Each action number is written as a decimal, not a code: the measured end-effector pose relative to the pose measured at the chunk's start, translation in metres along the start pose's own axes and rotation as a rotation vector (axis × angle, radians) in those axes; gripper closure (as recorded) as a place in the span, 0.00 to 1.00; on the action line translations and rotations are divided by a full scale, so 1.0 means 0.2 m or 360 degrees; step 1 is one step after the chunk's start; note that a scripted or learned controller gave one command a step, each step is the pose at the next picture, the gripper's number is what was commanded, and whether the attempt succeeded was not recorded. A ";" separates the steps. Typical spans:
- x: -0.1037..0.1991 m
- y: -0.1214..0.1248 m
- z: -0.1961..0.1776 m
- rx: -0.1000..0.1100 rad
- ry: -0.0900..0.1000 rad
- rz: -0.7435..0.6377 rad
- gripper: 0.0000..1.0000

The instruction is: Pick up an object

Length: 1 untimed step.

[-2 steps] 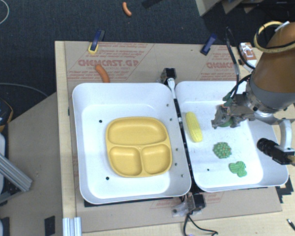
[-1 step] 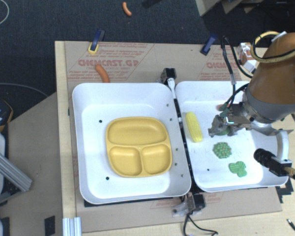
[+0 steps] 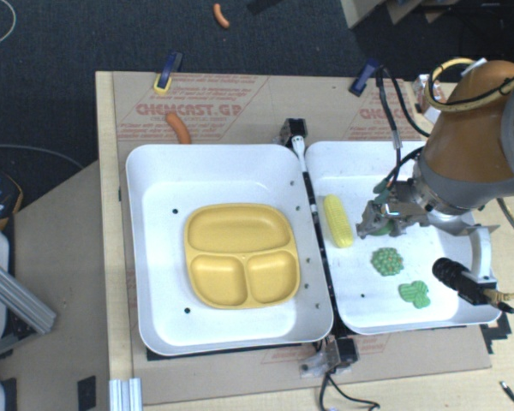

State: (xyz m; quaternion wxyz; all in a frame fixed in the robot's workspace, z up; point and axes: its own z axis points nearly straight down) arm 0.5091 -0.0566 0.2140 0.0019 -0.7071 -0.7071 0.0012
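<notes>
We see two white bins side by side in the middle of the frame. The left bin (image 3: 146,229) has a yellow plate (image 3: 240,255) with three parts in it. The right bin (image 3: 360,165) has three toy foods. A yellow corn cob (image 3: 337,221) lies near the bin's left wall. A round green broccoli (image 3: 387,261) sits to the lower right of the corn. A second green veggie (image 3: 415,294) lies near the bin's lower edge.

The robot arm (image 3: 475,135) comes in from the right side of the frame. Its gripper (image 3: 379,218) hangs over the right bin, just right of the corn and above the broccoli. We cannot tell how far open it is, and we see nothing in it.

An orange toy hot dog (image 3: 179,128) lies on the board above the left bin.
</notes>
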 end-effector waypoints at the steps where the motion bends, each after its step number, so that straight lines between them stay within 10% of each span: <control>1: 0.02 -0.01 -0.01 -0.0002 0.0001 -0.0001 1.00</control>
